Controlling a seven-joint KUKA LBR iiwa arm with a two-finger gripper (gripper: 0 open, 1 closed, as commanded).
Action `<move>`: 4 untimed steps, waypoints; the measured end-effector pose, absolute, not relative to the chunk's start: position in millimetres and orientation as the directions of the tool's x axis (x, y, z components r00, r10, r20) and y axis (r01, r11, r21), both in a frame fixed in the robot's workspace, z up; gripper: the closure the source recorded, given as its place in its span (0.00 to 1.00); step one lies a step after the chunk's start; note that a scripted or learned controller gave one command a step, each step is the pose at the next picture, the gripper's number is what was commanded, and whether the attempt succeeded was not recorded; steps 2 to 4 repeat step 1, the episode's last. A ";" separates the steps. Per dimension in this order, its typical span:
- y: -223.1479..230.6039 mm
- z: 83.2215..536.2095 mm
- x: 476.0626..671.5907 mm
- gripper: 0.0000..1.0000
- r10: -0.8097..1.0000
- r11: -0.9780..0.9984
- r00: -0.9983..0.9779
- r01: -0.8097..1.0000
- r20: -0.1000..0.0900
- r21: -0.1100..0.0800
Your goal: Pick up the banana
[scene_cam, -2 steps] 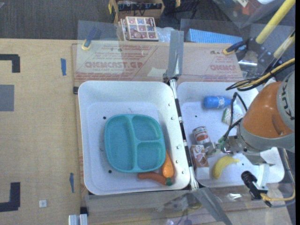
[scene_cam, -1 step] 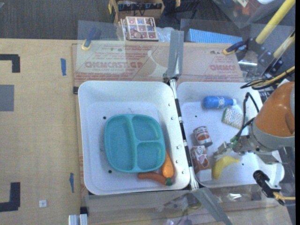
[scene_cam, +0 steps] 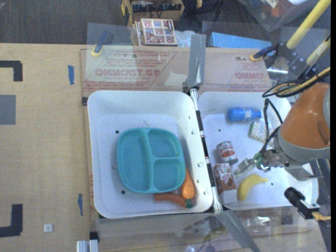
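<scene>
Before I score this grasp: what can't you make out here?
- Gripper: too small and blurred to judge its fingers, camera view.
- Banana: contact with the gripper unclear.
- Carrot: partly hidden under the tray.
- Can label: too small.

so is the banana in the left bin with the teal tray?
No, the banana lies in the right bin, just below the gripper; the teal tray sits in the left bin.

A pale wooden table [scene_cam: 42, 140] fills the left, marked with black tape corners [scene_cam: 13, 70] and blue tape strips [scene_cam: 71, 75]. Behind it lies dark grey floor [scene_cam: 58, 12] with an open cardboard box [scene_cam: 152, 1]. Clear plastic sheets [scene_cam: 136, 70], perhaps acrylic, lean along the far edge.
</scene>
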State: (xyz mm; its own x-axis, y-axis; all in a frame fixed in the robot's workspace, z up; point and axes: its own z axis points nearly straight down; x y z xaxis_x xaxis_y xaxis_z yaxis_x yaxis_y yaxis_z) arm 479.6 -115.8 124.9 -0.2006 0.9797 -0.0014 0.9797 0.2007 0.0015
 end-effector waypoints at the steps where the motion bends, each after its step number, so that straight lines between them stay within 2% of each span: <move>1: -124.5 106.9 488.4 0.00 0.928 0.373 -0.372 0.928 -0.017 0.025; 4: -124.5 106.9 488.4 0.00 0.928 0.373 -0.372 0.928 -0.017 0.025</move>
